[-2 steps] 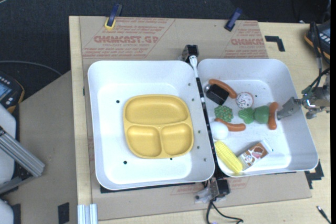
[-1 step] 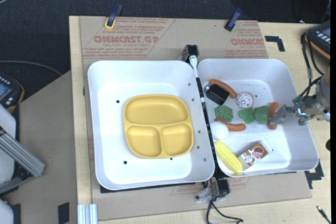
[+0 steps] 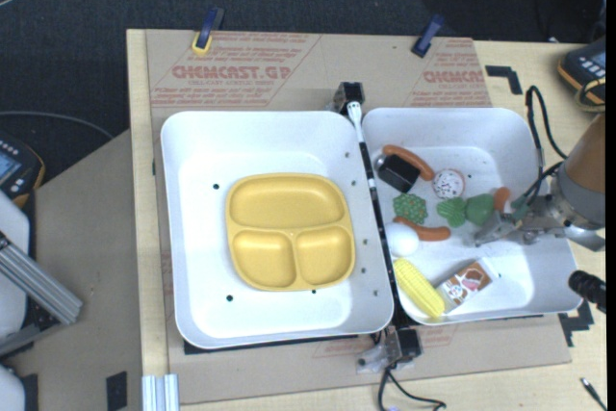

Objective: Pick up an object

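A: Where is the tool [image 3: 502,228]?

B: Low over the right bin [image 3: 500,125], near its right wall, metal fingers pointing leftward. Whether they are spread or closed is too blurred to tell, and nothing can be seen held between them.

A: What lies closest to it?

B: A knobbly green vegetable [image 3: 467,211] sits just left of the fingertips, with a small orange piece [image 3: 501,198] right above them. Whether either touches the tool, I cannot tell.

A: And further off?

B: Further left, a leafy green piece [image 3: 411,206], a smooth red sausage [image 3: 427,231] and a white egg shape [image 3: 403,243]. Up and left, a speckled pale ball [image 3: 448,182], a glossy black block [image 3: 397,173] and a long orange hot dog [image 3: 407,159]. Below and left, a ridged yellow corn cob [image 3: 420,288] beside a small printed packet [image 3: 465,283].

A: The other bin?

B: Well to the tool's left, the left bin [image 3: 192,159] holds a smooth yellow plastic tray [image 3: 289,231] with rounded corners and three compartments.

A: Underneath?

B: Brown printed cardboard [image 3: 241,67] covers the tabletop [image 3: 96,207], clipped at the far edge.
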